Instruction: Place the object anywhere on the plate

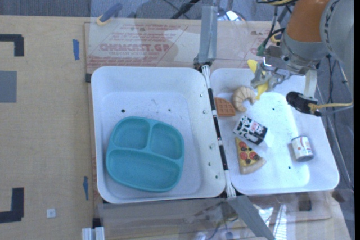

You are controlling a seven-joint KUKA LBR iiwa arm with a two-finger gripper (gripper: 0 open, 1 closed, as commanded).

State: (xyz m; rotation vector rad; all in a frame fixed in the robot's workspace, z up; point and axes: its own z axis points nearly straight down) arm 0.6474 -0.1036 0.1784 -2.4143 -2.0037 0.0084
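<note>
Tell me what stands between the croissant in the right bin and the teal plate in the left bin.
The bins' adjoining raised rims run between the croissant and the plate; a waffle piece lies beside the croissant on that side. The left bin's floor beyond looks bare.

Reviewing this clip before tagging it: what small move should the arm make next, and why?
Probably lower the gripper onto the croissant just beside it. Nothing sits on the teal plate in the left bin, and the croissant is the nearest toy.

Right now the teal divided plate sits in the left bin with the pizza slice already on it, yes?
Not quite. The camera view shows the teal divided plate in the left bin, but the pizza slice lies in the right bin, off the plate.
</note>
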